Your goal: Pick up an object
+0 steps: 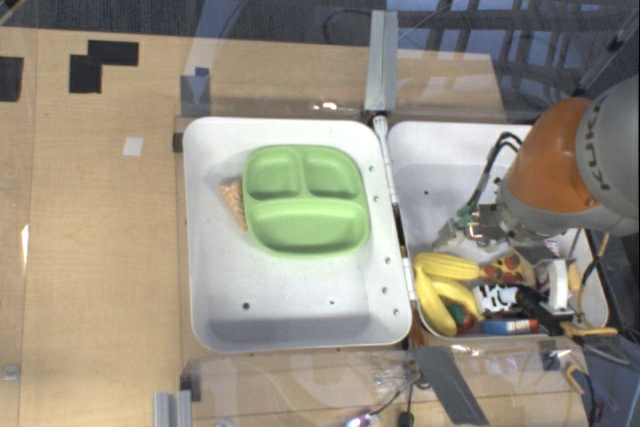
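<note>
Where end effector (490,227) hovers | bananas (447,283) just below-left | grip state unreadable

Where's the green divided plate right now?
The green divided plate lies in the left bin, upper middle, with a tan object tucked at its left edge.

I see a green tray (303,200) in the white left bin (215,215), yellow bananas (446,281) near the right bin's (440,165) front edge
</note>
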`<state>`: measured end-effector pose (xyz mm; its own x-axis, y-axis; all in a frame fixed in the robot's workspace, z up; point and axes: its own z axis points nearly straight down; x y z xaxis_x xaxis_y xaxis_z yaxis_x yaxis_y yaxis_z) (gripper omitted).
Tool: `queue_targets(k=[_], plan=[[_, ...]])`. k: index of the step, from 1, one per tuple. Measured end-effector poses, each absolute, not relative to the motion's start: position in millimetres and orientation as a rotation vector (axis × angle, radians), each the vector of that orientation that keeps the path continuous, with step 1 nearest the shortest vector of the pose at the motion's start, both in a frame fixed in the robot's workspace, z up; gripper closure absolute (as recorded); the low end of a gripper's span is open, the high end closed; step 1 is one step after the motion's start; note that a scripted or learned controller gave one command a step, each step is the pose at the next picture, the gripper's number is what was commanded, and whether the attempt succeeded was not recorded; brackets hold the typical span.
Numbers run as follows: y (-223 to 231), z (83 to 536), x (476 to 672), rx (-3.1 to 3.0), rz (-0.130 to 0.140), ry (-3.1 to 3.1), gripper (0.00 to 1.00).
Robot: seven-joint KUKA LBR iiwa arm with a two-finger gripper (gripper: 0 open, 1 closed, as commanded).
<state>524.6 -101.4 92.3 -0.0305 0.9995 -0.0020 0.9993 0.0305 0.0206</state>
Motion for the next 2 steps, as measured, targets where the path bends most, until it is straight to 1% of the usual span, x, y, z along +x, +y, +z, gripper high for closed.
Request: queue_targets(k=[1,2], plan=[[-148.1,92.6,495.4,2.037,0.023,2.362,0.00],[-126.3,91.3,591.0,1.842,0.016,2.525,0.00]])
